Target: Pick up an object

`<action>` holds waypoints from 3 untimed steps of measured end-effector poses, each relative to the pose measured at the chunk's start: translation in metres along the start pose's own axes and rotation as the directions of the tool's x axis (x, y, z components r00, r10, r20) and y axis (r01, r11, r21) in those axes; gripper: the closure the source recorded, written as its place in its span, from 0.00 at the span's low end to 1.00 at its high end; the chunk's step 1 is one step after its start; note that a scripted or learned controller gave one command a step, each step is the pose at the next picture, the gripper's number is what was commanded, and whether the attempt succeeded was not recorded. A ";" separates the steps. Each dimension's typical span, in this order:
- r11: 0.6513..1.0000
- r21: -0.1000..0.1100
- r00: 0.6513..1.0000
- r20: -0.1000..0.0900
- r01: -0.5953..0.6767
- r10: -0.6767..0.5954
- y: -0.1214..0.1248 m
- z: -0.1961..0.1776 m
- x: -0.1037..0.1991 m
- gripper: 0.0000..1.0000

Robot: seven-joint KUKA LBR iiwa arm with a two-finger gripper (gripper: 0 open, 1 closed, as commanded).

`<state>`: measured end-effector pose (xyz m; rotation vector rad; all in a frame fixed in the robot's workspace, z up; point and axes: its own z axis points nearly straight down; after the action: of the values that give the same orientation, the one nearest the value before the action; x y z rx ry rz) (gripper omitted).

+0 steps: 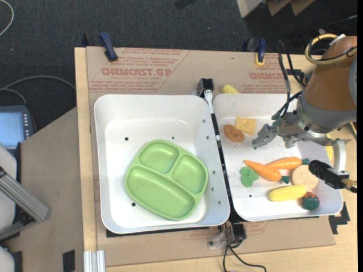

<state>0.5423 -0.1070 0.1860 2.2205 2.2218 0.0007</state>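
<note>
Carrots, tapered, glossy orange plastic; end effector above, metal grey, grip state unclear

Single fixed camera above bench, slanted down, both bins framed.

Toy foods scattered in right bin

The grey arm reaches in from the right (orange band uppermost), its pincer pointing left.
</note>
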 end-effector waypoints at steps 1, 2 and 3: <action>1.000 -0.025 1.000 0.013 -0.002 0.003 -0.050 0.083 -0.004 0.00; 1.000 -0.004 1.000 0.002 0.000 0.000 -0.011 0.101 -0.012 0.00; 1.000 -0.002 1.000 0.000 -0.004 0.004 -0.063 0.099 -0.013 0.00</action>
<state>0.4789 -0.1204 0.0864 2.2240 2.2167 0.0031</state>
